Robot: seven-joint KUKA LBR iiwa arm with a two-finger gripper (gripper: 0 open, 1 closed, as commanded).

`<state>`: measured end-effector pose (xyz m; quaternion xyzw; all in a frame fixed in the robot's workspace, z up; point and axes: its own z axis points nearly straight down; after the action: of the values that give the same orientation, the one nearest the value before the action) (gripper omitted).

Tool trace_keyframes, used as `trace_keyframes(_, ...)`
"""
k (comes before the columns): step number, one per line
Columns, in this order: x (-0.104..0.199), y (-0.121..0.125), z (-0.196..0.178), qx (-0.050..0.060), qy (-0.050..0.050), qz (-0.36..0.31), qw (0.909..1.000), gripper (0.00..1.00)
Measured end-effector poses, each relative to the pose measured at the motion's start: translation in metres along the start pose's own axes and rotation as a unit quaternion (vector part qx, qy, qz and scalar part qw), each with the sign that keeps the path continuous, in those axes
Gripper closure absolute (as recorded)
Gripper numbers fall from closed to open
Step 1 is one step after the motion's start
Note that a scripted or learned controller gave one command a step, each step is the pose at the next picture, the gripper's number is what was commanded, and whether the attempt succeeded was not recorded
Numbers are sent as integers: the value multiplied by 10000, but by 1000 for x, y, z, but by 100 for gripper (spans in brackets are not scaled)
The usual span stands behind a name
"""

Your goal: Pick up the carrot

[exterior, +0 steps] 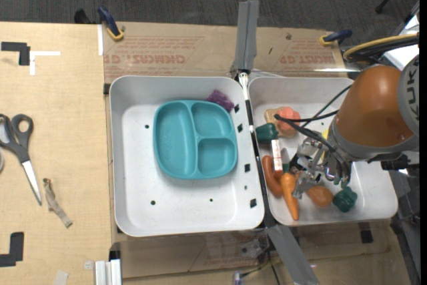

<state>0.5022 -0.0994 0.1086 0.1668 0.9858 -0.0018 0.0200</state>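
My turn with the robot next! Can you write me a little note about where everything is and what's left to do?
Gripper: down in the right bin, right beside the carrot; whether it grips is unclear.
Carrot: lying in the right bin near its left wall, among other toy foods.
Left bin: holds a teal divided plate.
Done: arm has reached the carrot.
Left: grip it and lift it.
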Motion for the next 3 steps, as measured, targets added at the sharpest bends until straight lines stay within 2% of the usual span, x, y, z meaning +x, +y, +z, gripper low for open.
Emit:
trace_keyframes(1, 3, -1, 0, -27, -27, 289, 9996, 0)
trace_keyframes(2, 8, -1, -1, -22, -80, 121, 9999, 0)
trace_keyframes(3, 10, 0, -1, -29, -69, 349, 9994, 0)
